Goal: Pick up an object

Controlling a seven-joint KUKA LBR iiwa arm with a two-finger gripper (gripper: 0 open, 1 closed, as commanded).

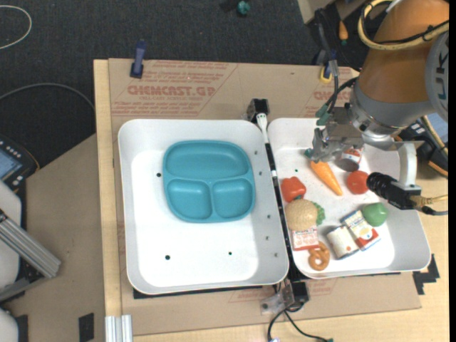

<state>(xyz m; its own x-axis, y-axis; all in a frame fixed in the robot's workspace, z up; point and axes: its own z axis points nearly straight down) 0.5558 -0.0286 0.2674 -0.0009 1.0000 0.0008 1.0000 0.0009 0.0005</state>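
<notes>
Nothing had been lifted yet, as far as the view showed. The hand (329,144) hung low over the right bin (410,251), at about twelve o'clock of the cluster of toy food, with its tip just above the thick end of the carrot (328,177). Whether it was open or closed could not be told, since the wrist hid it from above, and nothing could be seen held in it.

Every candidate lay on the bin floor: the carrot, a tomato (358,182) at its three o'clock, a red pepper (292,189) at its nine o'clock, and further down a green lime (374,213), a small carton (362,228) and a pretzel (318,257). The left bin (135,212) carried a teal divided plate (209,179).

By my judgement the approach was done, with the carrot the likely target; the grip and the lift remained.
</notes>
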